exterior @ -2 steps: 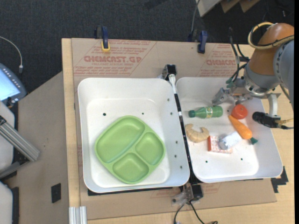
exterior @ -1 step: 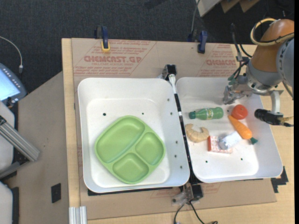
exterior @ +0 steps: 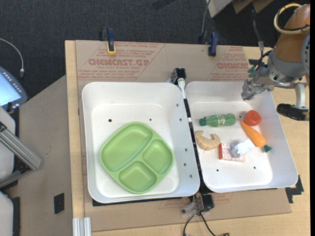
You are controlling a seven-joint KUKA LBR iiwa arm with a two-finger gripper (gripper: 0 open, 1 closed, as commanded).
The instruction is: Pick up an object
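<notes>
In the right bin [exterior: 216, 173] lie a green bottle [exterior: 218, 120], a red tomato [exterior: 252, 117], an orange carrot [exterior: 254, 135], a tan croissant-shaped piece [exterior: 207, 140] and a small red-and-white packet with a grey lump on it [exterior: 234, 150]. My gripper [exterior: 249, 91] hangs over the bin's far right corner, above and beyond the tomato, apart from all the objects. Nothing shows between its fingers.
The left bin [exterior: 98, 102] holds a green three-compartment plate [exterior: 137, 156]. A black clip [exterior: 179, 75] sits at the far end of the seam between the bins. Blue clamps [exterior: 109, 37] [exterior: 212, 42] grip the board's far edge.
</notes>
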